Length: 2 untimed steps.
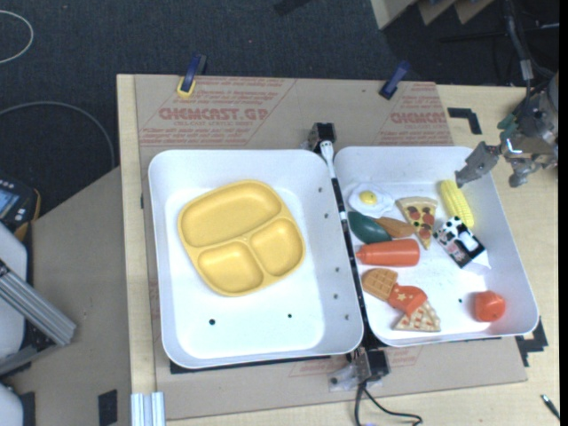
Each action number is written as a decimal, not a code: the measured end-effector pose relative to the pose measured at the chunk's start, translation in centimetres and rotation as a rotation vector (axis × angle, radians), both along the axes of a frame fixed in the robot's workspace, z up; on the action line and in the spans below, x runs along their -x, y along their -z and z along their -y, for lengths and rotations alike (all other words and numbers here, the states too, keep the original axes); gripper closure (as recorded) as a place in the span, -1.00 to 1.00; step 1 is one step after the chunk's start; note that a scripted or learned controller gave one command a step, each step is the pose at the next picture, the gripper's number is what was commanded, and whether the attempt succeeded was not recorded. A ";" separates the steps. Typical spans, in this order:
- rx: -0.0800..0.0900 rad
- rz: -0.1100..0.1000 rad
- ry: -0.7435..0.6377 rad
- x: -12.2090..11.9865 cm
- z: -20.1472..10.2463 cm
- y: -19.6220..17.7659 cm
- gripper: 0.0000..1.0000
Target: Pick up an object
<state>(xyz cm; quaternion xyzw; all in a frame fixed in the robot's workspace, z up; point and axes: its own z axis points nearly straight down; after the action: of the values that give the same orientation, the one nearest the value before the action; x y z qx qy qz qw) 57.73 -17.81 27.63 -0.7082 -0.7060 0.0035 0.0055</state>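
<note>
Camera view, from above at a slant: gripper [495, 161] poised over the far right corner of the right bin [517, 264], its two fingers spread apart, nothing between them; one finger [474, 164] reaching out over the bin's far edge, the other nearer the grey wrist. Nearest pickable thing: the toy corn cob [456, 201], lying just beside that finger, on the side toward the bin's near edge and slightly toward the bin's middle. Long axis of the cob running roughly from far edge to near edge, tilted a little; judged best taken across its narrow width, so a grasp with the fingers straddling the cob from side to side. Just beyond the cob's near end, a black-and-white toy cow [458, 238], touching or almost touching it — hard to tell which. Further toward the divider: pizza slice [418, 211], fried egg [368, 199], a green vegetable [366, 228], an orange carrot [388, 253] lying crosswise, a waffle [379, 283] and a second slice [417, 313] near the near edge. A red tomato [487, 305] alone by the near right corner, well apart from the gripper. Left bin [173, 327] carrying a yellow divided plate [240, 236], farthest from the gripper. Likely step: descent onto the cob, not yet begun.
</note>
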 end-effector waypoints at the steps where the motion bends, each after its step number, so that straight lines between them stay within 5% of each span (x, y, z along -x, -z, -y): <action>1: 0.003 0.012 -0.003 -0.2 -0.1 -0.7 -1.00; 2: 0.001 0.006 -0.002 0.2 0.6 3.9 -1.00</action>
<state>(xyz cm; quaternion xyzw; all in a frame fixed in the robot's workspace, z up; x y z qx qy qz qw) 57.57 -18.42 23.71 -0.7075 -0.7068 0.0017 0.0028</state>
